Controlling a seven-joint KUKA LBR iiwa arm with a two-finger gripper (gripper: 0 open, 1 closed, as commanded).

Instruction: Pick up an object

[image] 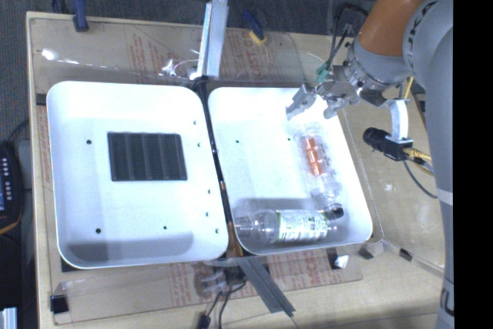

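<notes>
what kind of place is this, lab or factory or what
Most likely a robotics lab set up for bin-picking trials. A grey arm's gripper hangs over two white bins on a clamped bench, the right one holding clear plastic bottles, with cables trailing and chair casters on the carpet behind.

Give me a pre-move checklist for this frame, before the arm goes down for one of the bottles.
1. Tool is above the right bin: ok.
2. Tool holds nothing: ok.
3. Bottle with orange label lies just below the tool, unobstructed: ok.
4. Its lower end is apart from the second bottle: cannot tell.
5. Second bottle has room from the bin's front wall: not ok, it lies along it.
</notes>
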